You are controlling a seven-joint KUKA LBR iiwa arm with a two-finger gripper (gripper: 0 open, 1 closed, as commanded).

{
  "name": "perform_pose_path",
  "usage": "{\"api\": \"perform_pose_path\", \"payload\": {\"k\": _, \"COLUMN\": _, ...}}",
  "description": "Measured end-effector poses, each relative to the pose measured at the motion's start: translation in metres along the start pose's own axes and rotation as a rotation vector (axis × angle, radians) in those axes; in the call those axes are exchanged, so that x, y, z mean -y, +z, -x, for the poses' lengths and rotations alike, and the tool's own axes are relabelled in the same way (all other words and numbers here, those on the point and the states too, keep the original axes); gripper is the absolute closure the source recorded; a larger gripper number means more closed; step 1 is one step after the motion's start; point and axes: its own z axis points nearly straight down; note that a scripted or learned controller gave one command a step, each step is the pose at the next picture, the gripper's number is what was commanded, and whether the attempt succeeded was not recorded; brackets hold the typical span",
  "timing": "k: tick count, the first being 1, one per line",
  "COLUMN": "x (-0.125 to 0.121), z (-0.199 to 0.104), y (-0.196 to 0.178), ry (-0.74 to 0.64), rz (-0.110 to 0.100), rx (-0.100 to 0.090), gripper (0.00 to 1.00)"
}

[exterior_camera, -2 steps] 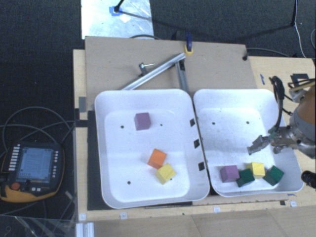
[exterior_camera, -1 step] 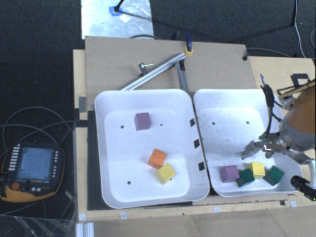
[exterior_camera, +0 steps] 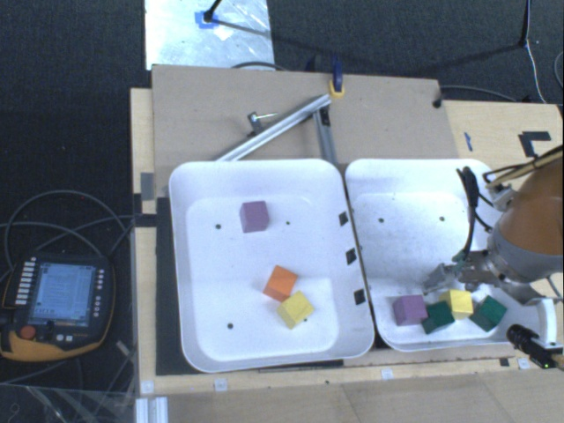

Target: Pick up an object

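A grey KUKA arm (exterior_camera: pixel 529 227) with an orange band reaches in from the right over the right-hand bin (exterior_camera: pixel 397 192), its end effector (exterior_camera: pixel 454 280) lowered to the bin's near edge above a cluster of small blocks. How wide the end effector stands cannot be told from this angle, and nothing can be seen gripped in it; its metal tip sits just above and beside the small yellow cube (exterior_camera: pixel 461 302).

Around that cube lie a purple cube (exterior_camera: pixel 409 308) to the left, a dark green block (exterior_camera: pixel 437 317) touching the yellow one's lower left, and a second dark green block (exterior_camera: pixel 487 313) to the right. All four rest on the bin floor, close together near the front wall.

The left-hand bin (exterior_camera: pixel 203 201) holds three more blocks: a purple block (exterior_camera: pixel 254 216) alone toward the back, and an orange cube (exterior_camera: pixel 280 283) touching a larger yellow cube (exterior_camera: pixel 295 309) nearer the front. The blocks look matte and foam-like, with soft edges.

Both bins are shallow, smooth white plastic with rounded corners and small dark dots on the floor, sitting side by side on a pale wooden counter (exterior_camera: pixel 388 104). A metal rod (exterior_camera: pixel 278 129) lies at a slant behind the bins. A teach pendant (exterior_camera: pixel 60 302) with a lit screen and coiled cable rests on the dark carpet at left.
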Motion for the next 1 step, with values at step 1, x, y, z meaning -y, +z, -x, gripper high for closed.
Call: {"api": "perform_pose_path", "payload": {"k": 1, "x": -0.0019, "z": 0.0005, "y": -0.0131, "ry": -0.003, "rz": 0.007, "rx": 0.003, "gripper": 1.0}}
